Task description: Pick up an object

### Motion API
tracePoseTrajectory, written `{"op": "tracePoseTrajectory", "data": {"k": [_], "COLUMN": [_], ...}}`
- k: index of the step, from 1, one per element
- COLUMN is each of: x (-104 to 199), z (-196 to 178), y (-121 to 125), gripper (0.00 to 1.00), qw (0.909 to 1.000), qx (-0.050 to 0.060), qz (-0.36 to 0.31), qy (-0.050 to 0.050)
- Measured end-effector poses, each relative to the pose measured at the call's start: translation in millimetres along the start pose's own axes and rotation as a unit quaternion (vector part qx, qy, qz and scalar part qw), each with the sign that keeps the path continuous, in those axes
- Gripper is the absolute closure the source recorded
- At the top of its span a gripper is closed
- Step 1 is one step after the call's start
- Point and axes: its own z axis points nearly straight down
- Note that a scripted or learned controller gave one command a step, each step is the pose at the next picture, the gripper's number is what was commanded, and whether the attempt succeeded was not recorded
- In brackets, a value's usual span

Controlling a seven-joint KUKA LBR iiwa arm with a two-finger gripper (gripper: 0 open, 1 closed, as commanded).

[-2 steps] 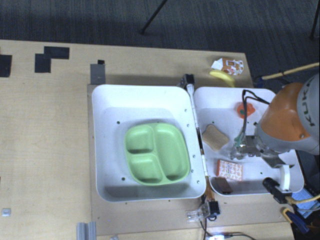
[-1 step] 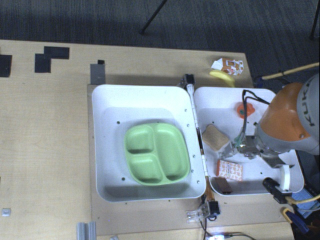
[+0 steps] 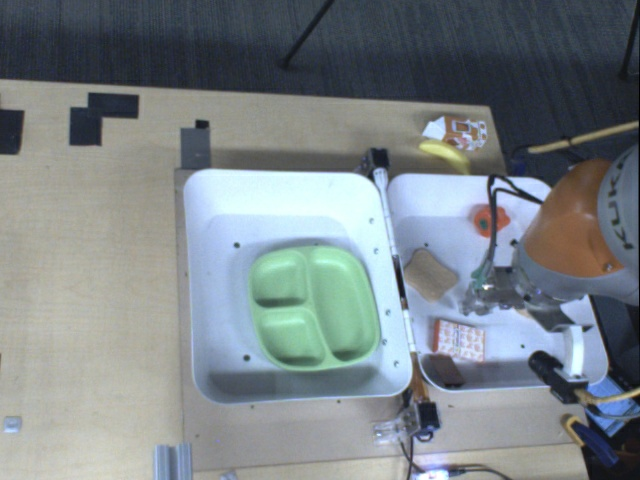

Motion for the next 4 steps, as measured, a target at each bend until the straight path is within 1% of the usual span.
{"op": "tracePoseTrajectory", "data": {"k": [1,2,3,4], "x": [49,47,24,24], "z": [-72,-70,25,14], "y": [108,107,71,73], "gripper": [1.00,0.00,0.00,1.00], "qw": [0.9999,0.9999,1.0000,1.0000], "qx": [0.011,0.013,0.010,0.006], "qz": [-0.001,0.000,0.001,-0.001], "qy": [0.001,0.000,0.000,-0.001]}}
